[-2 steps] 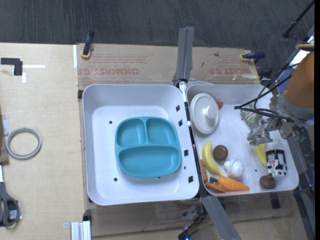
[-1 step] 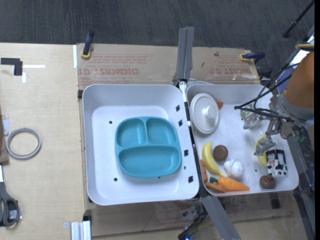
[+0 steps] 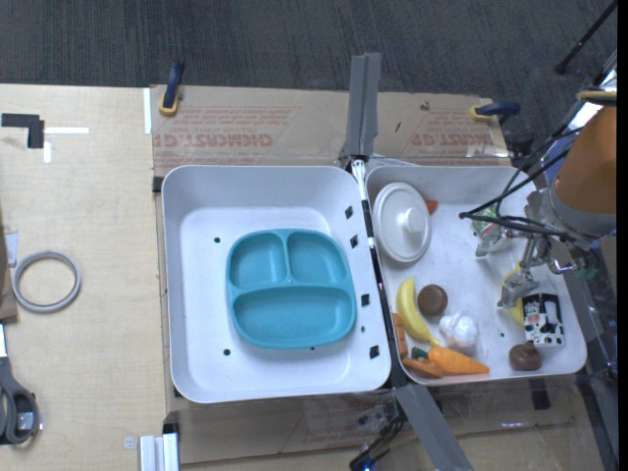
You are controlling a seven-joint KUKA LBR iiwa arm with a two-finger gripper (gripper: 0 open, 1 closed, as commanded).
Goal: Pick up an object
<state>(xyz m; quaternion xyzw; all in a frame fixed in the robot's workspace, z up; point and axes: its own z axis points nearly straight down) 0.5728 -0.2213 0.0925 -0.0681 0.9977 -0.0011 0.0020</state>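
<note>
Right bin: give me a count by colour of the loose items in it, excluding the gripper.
White: 2, the lidded bowl and a small lumpy item
Brown: 2, a round piece and a darker one
Yellow: 1, banana
Orange: 1, carrot
Black and white: 1, small block
Total: 7

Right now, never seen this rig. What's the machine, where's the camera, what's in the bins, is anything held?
One camera looks down at a slant on a bench with two white bins. The robot arm, grey and orange, reaches in from the right; its gripper hangs over the right bin. I can't tell whether it holds anything. The left bin holds a blue divided plate. The right bin holds a white lid, a banana, a carrot and a few small items.
</note>
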